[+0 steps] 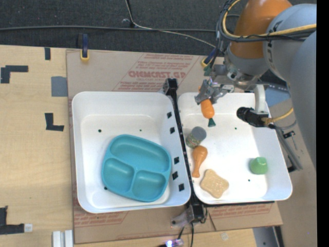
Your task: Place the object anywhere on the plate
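1. The gripper (207, 98) hangs over the upper left part of the right bin (272, 189), clenched on a carrot (207, 109); the orange body with its green tip hangs from between the fingers, and it looks to be clear of the bin floor
2. The plate (136, 168) is blue with three compartments and lies in the left bin (82, 138), toward its lower middle, well apart from the carrot
3. A black divider (176, 133) runs between the bins, so the carry has to pass over it
4. Left in the right bin: a grey disc (196, 135), an orange drumstick (198, 158) just below it, a piece of toast (214, 183) and a green cup (259, 165); none touches the carrot
5. The step in hand, as I judge it, is the carry to the plate. Lift enough that the green tip clears the divider before moving left
6. The grasp seems to sit on the carrot's upper end, so it may swing or slip; move smoothly and avoid sudden stops
7. Aim for the middle of the plate, not its rim. Any compartment will do, and the large upper one gives the most margin
8. Come down low before letting go, so the carrot does not bounce or roll out onto the bin floor
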Controlling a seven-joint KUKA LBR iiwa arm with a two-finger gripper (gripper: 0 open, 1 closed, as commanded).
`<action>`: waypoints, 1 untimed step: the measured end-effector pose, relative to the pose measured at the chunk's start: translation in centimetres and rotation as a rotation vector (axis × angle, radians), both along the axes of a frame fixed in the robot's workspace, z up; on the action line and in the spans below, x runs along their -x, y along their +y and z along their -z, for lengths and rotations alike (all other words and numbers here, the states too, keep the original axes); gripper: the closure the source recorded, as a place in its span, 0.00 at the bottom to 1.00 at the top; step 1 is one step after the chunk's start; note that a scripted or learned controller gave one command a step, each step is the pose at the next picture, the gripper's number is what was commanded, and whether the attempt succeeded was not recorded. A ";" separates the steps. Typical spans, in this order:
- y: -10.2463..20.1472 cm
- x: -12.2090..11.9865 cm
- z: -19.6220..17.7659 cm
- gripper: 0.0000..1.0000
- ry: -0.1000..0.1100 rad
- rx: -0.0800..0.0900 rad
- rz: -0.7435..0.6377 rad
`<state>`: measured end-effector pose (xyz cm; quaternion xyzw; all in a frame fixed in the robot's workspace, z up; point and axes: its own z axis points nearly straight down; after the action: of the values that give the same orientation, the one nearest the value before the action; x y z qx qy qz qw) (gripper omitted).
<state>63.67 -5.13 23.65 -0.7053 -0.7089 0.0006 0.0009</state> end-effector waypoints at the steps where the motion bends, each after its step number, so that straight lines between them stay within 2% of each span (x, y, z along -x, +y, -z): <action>1: 5.4 1.3 -0.7 1.00 0.000 -0.002 -0.002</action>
<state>62.35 0.26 24.35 -0.7048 -0.7094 0.0000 0.0014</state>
